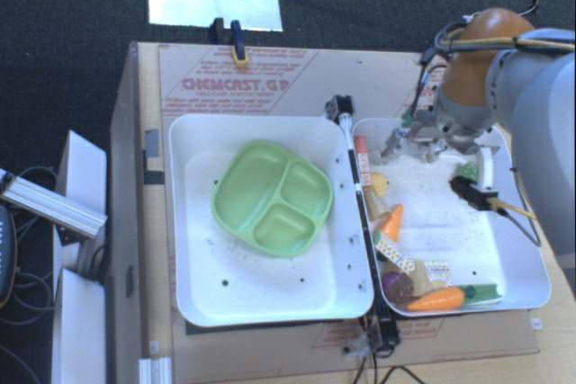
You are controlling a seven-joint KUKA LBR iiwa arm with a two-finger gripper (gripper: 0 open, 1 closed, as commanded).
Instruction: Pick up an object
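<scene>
Hovering over the right bin (517, 279), gripper (412, 146) spread open, gripping nothing. Aiming squarely at the carrot (436, 299) before closing.

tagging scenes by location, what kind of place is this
Most likely a robotics lab bench set up for grasping trials: a grey arm reaches over two white bins, one holding a green divided plate, the other toy food like a carrot.

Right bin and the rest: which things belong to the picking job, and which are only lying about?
For the job:
gripper, above the right bin
carrot
orange cone
purple ball
yellow piece

Lying about:
green tray in the left bin
clamp at the bench's far edge
</scene>
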